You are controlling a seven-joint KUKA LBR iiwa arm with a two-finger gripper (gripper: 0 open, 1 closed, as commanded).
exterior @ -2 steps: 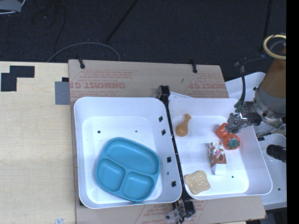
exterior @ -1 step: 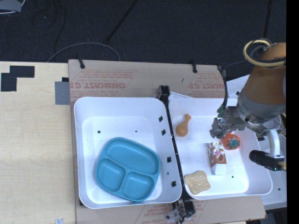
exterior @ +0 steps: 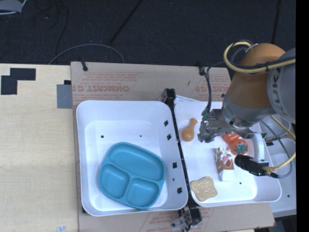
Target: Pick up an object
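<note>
The gripper (exterior: pixel 205 132) is hanging low in the right bin (exterior: pixel 270 195), its jaws' state unclear, just right of the tan drumstick toy (exterior: pixel 189 130), which is lying outside them.

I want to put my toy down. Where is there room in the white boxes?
Left bin: bare floor along the back and left, around the blue divided plate. Right bin: a bare strip at the front right, beside the toast. Its middle is crowded: gripper, wooden piece, orange toy, small box.

Orange-red toy (exterior: pixel 235 141) partly hidden behind arm; gripper (exterior: pixel 205 132) tips too dark to read
</note>
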